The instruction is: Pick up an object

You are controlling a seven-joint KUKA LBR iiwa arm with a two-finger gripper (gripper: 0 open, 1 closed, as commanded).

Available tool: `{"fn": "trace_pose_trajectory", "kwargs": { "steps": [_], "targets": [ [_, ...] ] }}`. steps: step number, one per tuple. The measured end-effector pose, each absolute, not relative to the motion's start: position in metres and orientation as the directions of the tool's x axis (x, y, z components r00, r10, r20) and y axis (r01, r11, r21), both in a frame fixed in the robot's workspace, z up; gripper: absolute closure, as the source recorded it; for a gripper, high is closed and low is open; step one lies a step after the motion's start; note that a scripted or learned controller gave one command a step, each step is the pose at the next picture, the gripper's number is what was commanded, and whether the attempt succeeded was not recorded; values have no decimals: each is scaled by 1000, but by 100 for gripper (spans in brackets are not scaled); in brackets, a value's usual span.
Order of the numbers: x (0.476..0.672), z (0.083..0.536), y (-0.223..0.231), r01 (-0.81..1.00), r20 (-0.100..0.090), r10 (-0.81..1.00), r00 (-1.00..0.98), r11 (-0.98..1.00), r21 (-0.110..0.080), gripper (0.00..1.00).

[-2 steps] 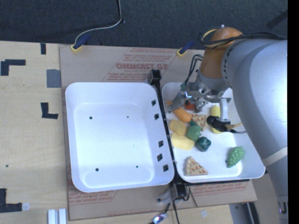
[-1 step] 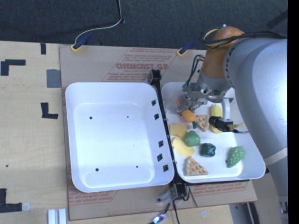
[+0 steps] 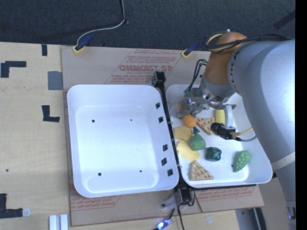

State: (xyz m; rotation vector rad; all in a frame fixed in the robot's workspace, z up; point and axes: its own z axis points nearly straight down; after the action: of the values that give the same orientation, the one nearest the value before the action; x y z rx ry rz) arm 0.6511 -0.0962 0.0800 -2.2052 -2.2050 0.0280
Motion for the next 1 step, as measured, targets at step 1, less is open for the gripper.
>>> {"fn": "trace_pose_trajectory", "kwargs": {
  "steps": [1],
  "targets": [
    [586,83,-102,1000,1,1000,1,-1,-7,100]
  ]
}}
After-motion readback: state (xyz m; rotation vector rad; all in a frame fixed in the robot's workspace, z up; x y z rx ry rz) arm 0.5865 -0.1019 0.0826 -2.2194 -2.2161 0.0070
